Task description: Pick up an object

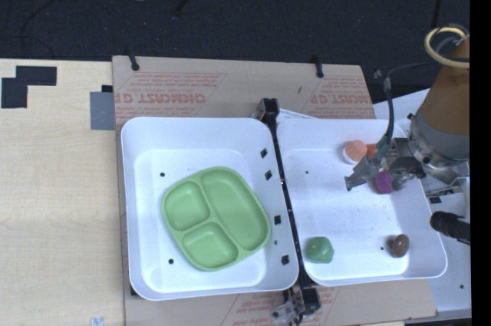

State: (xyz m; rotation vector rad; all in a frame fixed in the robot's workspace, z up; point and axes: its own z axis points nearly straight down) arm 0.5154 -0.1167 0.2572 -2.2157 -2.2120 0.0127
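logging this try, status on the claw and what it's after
Claw low in right bin, at purple piece; grip unclear. Pink piece close beside. Green piece, brown piece apart.

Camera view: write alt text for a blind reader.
A grey robot arm's claw hangs over the right white bin, beside a purple object and a pink one. The left bin holds a green divided plate.

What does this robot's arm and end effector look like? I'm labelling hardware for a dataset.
The arm shows a broad orange-tan band above a grey wrist section, with a yellowish cable loop at its top. The end effector is dark grey metal, thin and angular.
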